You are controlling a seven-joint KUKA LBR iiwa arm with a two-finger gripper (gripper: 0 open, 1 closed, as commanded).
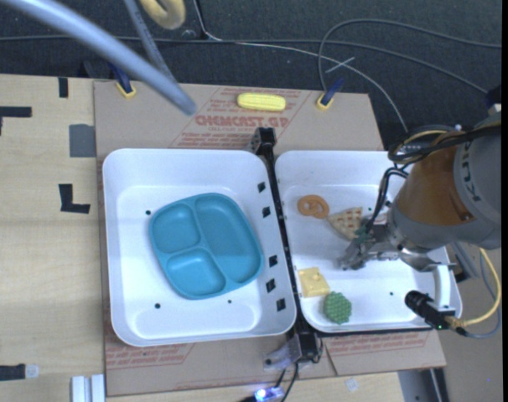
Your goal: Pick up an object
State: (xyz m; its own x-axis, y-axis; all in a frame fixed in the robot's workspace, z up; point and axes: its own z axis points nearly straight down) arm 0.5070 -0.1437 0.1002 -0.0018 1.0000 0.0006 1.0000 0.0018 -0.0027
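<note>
Cardboard sheet [237,124] under two white bins [120,224], corn cob [261,101] on it; tool [355,254] in right bin, finger state unclear.

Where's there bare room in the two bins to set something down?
Left bin: bare floor rings the blue tray, widest along the near edge. Right bin: crowded mid-floor by pretzel, waffle piece, yellow block, green piece and end effector; its far strip is free.

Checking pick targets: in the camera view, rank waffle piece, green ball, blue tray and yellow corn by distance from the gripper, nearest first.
From the gripper:
1. Waffle piece, right bin, just above it.
2. Green ball, right bin, lower edge.
3. Blue tray, left bin.
4. Yellow corn, on cardboard beyond the bins.
</note>
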